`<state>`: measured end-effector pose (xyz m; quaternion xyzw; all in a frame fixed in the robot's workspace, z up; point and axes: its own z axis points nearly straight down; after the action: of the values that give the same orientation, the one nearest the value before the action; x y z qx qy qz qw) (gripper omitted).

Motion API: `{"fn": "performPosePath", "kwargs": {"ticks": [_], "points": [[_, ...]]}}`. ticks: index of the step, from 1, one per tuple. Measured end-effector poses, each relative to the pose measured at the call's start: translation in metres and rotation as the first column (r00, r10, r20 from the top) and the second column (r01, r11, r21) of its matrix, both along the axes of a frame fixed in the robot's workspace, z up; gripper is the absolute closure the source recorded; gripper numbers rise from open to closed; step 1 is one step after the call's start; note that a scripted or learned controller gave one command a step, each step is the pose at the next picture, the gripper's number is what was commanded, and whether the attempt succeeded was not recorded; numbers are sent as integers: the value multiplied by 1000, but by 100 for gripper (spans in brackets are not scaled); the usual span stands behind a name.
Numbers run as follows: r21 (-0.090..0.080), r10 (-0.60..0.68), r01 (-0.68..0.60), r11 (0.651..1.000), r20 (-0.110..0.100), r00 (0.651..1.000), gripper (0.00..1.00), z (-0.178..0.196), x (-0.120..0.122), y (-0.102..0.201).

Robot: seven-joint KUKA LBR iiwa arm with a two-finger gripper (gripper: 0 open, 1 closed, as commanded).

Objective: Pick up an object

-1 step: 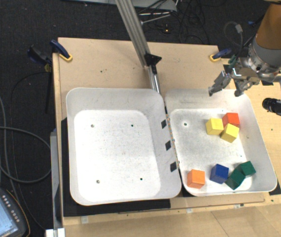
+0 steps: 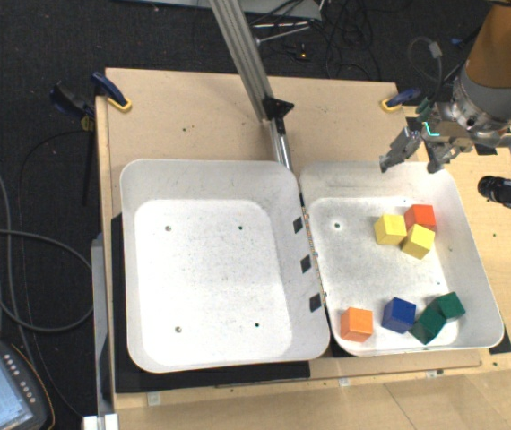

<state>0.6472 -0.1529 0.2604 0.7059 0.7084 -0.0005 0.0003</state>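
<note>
Gripper open, empty, hovering over the far rim of the right bin.

Lower it squarely over one separate block, such as the blue block near the front; the yellow blocks touch the red one. Fingertip detail is hard to make out.

Grey arm, orange band, dark claw.
</note>
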Motion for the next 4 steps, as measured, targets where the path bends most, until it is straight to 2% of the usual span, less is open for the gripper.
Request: {"fn": "performPosePath", "kwargs": {"ticks": [2, 3, 4], "points": [[2, -5, 5, 1000, -6, 1000, 0, -127, -7, -1], [1, -4, 4, 1000, -2, 1000, 0, -168, -7, 0], [0, -5, 5, 1000, 2, 1000, 100, -154, -6, 0]]}}
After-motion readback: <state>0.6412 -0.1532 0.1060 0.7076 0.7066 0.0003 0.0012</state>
